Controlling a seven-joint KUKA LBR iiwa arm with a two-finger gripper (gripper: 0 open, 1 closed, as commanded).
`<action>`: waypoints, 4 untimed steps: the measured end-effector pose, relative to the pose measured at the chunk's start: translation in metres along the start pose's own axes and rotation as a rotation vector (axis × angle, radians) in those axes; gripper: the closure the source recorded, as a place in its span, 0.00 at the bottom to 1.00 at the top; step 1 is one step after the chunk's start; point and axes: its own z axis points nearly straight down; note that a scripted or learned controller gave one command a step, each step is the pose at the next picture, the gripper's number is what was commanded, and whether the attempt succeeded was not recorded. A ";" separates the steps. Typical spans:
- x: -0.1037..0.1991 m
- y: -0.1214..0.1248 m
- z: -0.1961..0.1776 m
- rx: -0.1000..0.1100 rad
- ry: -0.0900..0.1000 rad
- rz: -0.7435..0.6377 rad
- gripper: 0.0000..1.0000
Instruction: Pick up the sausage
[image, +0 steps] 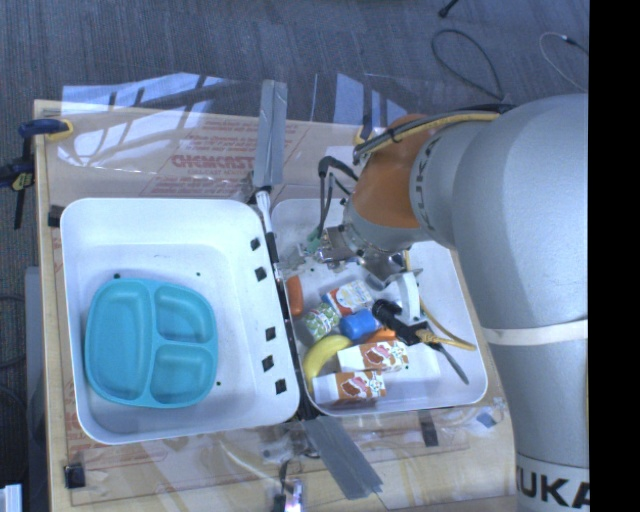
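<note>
Gripper (338, 252) over rt bin (452, 285), sausage (294, 296) near it

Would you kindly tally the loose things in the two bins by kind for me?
Teal divided plate: 1
Sausage: 1
Banana: 1
Green can: 1
Blue block: 1
Red-and-white packets: 3
Total: 8
</note>
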 end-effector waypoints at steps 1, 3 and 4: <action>0.009 0.003 -0.013 0.004 0.019 -0.013 1.00; -0.017 0.018 0.005 0.012 0.011 -0.148 0.00; -0.014 0.017 -0.001 0.019 0.015 -0.153 1.00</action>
